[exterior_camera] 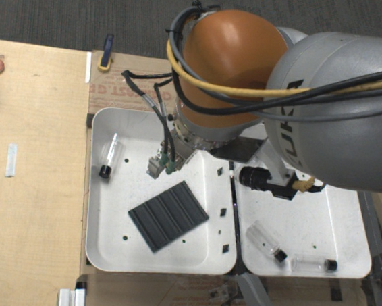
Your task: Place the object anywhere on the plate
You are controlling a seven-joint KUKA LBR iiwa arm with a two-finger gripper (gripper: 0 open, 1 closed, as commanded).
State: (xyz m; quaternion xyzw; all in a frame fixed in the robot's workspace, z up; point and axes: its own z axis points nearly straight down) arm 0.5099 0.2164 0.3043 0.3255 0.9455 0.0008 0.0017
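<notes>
Lettering on arm: part of the maker's name, the letters "KU", is seen in white on the grey casing [345, 111], reading down the housing at 3 o'clock from the orange dome.
Lettering on board: faint reddish print is seen on the cardboard [126, 89] behind the left bin; it cannot be read.
Arm pose: the arm is reached in from 3 o'clock, with the orange band [232, 48] uppermost and the wrist turned down over the left bin. Black and yellow cables are looped around the dome.
Gripper: the gripper [160, 167] is placed low over the left bin [93, 240], near its 12 o'clock wall.
Finger state: it cannot be told whether the fingers are apart or together; nothing is seen between them.
Plate: a dark ribbed plate [169, 215] is laid flat on the left bin's floor, turned at a slant, at 6 o'clock from the gripper and apart from it.
Object: a clear tube with a black cap [108, 155] is laid in the left bin at 9 o'clock from the gripper, well apart from the plate.
Right bin: two further clear tubes, each black-capped, are laid in the right bin [360, 252], one [267, 240] near centre, one [313, 264] toward 5 o'clock.
Bench: a tan surface [37, 133] is seen at 9 o'clock from the bins.
</notes>
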